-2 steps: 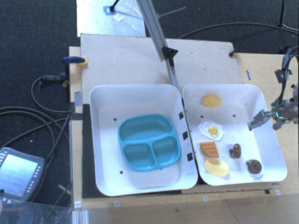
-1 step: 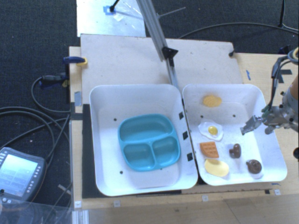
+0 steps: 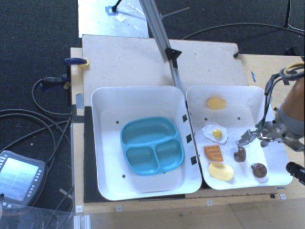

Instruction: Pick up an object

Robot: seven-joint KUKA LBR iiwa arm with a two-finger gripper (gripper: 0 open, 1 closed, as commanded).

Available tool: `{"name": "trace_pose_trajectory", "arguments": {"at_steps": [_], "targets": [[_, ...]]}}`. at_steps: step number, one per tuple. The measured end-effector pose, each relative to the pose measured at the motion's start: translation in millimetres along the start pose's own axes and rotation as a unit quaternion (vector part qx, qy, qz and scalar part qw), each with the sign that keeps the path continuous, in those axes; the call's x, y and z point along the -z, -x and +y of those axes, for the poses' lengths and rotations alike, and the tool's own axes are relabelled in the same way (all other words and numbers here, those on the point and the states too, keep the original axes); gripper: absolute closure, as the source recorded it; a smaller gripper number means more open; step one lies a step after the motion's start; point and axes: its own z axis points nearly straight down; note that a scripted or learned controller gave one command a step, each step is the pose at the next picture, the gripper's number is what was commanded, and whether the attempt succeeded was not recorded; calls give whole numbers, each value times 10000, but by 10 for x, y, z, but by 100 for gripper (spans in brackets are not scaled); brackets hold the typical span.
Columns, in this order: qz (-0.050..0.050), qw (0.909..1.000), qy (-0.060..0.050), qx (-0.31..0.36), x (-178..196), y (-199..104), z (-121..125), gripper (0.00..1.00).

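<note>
Hovering over the right bin (image 3: pixel 252 97) with six food pieces, one gripper (image 3: pixel 247 138), fingers undiscernible, sits just above one brown piece (image 3: pixel 239 154); left bin (image 3: pixel 102 128) holds one blue tray (image 3: pixel 152 145).

Arm clipped at three o'clock, small toys hard to name

The arm (image 3: pixel 291 109) runs off the frame at three o'clock, so most of its body is cut away. The gripper (image 3: pixel 248 138) is tiny and metallic, its fingers too small to read. Two brown toys, one (image 3: pixel 239 153) just at its six o'clock and another (image 3: pixel 259 170) toward five o'clock, are too small to identify. The pendant (image 3: pixel 19 178) at eight o'clock is sliced by the left edge
</note>
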Motion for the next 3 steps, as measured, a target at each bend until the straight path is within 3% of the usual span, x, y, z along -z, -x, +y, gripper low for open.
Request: {"name": "trace_pose_trajectory", "arguments": {"at_steps": [1,2,3], "targets": [[1,10000,5,-2,-436,0,-56,0],[-10,10000,39,-2,-304,6,-36,100],[-18,10000,55,22,141,44,17,100]]}}
